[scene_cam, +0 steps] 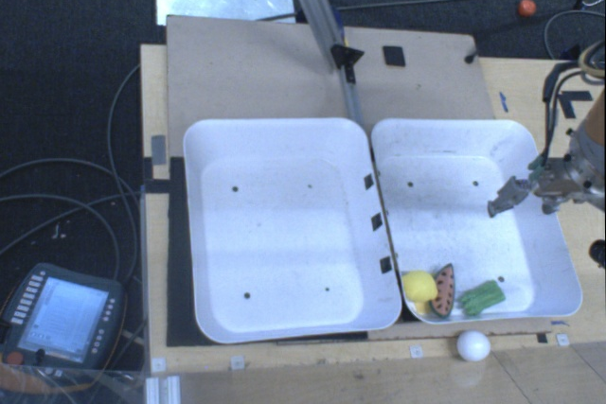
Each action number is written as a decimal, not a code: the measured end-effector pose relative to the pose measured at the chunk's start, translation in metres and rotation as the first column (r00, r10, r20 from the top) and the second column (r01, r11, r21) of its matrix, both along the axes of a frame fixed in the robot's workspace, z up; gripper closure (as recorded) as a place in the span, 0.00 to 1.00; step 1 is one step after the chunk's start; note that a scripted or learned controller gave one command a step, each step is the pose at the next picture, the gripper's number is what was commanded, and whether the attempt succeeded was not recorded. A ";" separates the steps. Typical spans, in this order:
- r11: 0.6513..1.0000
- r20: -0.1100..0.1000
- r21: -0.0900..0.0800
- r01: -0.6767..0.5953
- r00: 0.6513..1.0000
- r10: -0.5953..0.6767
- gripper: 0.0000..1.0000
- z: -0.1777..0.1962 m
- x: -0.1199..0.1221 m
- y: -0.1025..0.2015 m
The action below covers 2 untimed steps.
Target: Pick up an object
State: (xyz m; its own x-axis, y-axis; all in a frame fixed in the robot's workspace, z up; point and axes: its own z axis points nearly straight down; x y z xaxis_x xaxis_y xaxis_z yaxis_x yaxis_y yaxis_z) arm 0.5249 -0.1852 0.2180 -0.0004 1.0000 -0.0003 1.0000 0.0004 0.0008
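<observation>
- Yellow toy, watermelon slice and green piece look light and stiff; grasp across narrow sides.
- Gripper hangs apart above them, fingers slightly spread, holding nothing.

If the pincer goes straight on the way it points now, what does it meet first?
Probably the bare floor of the right shallow white plastic bin: the pincer points left and seemingly downward, though depth is unclear.

Grey arm reaching in from the right, tool pointing left, slightly downward, fingers spread apart
</observation>
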 end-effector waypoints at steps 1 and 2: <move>1.000 -0.002 0.001 -0.001 1.000 0.001 0.00 -0.133 -0.015 0.050; 1.000 0.003 0.001 -0.001 1.000 0.001 1.00 -0.120 -0.013 0.050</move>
